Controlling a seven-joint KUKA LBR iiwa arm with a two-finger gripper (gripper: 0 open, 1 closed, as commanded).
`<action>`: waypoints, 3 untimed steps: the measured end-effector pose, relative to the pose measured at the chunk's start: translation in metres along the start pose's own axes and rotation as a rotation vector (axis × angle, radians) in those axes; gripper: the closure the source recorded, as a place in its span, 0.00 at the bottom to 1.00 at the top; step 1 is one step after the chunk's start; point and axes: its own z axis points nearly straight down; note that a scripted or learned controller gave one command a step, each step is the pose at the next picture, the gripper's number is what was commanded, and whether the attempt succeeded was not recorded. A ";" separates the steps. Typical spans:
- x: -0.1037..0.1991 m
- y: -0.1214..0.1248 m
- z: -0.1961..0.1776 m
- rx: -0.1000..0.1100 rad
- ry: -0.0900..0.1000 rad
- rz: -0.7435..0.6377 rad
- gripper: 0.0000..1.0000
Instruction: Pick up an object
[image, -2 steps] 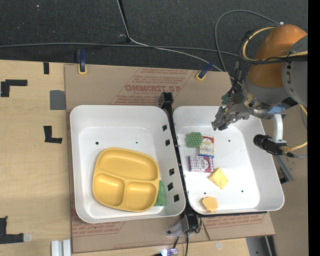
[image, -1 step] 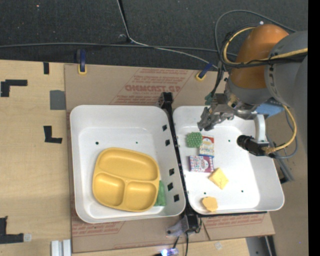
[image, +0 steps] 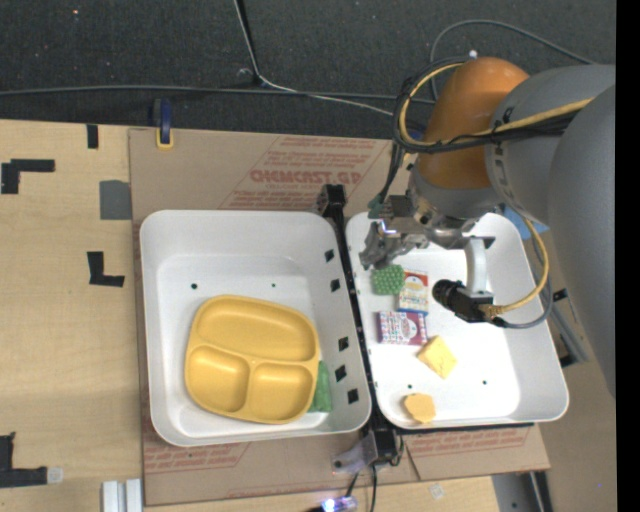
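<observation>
I read the gripper (image: 383, 243) at upper middle-right of frame, hanging over the top left corner of the right bin (image: 530, 395). Whether it is spread or closed I cannot tell. Nearest candidate is the green block (image: 388, 279), just below it in frame; the small cards sit beside that, the yellow pieces lower still.

A pale wooden desk (image: 60, 330) spreads out far to the left of the pincer (image: 385, 245), marked with short black tape strips (image: 100, 270). A sheet of brown cardboard (image: 290, 170) with red print lies over it, reaching under the pincer. Beyond, dark carpet (image: 150, 45) is crossed by a thin black cable (image: 270, 80).
</observation>
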 end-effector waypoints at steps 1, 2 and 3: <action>0.053 -0.011 0.007 0.001 0.000 -0.002 1.00; 0.104 -0.014 0.014 0.001 0.000 -0.003 1.00; 0.102 -0.014 0.013 0.000 0.000 0.000 0.00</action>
